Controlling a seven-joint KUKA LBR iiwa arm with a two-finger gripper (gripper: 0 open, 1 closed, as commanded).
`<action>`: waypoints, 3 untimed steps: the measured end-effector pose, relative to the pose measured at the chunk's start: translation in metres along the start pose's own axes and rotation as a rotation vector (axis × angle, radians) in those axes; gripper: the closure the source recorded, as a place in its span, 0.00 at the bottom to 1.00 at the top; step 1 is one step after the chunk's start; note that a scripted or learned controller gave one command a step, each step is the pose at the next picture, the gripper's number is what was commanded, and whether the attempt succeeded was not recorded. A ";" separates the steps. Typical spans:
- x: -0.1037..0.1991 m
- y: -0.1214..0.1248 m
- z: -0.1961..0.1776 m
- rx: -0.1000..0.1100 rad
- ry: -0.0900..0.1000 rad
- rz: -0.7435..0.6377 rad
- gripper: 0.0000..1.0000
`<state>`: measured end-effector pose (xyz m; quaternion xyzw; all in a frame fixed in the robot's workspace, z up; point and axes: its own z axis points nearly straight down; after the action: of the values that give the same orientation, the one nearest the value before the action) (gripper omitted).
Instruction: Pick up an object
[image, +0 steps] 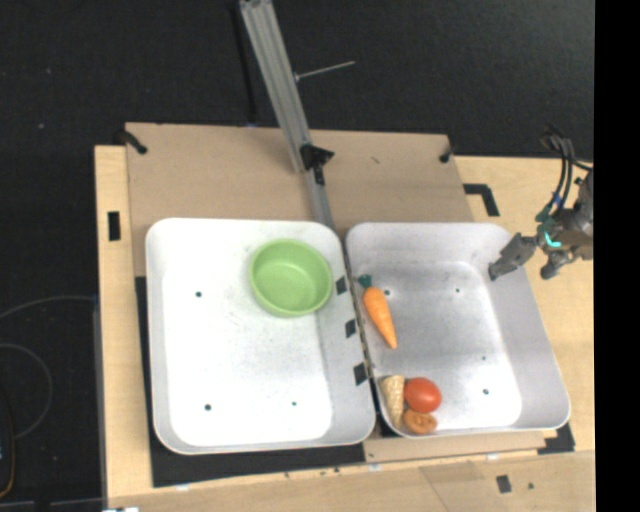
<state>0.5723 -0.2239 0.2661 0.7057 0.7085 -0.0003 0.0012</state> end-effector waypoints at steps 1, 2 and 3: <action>-0.001 0.005 0.044 0.004 0.001 0.003 0.00; -0.001 -0.005 0.092 0.003 0.001 0.004 0.00; -0.001 -0.001 0.135 0.003 0.001 0.006 0.00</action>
<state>0.5715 -0.2257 0.1309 0.7077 0.7065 -0.0013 -0.0002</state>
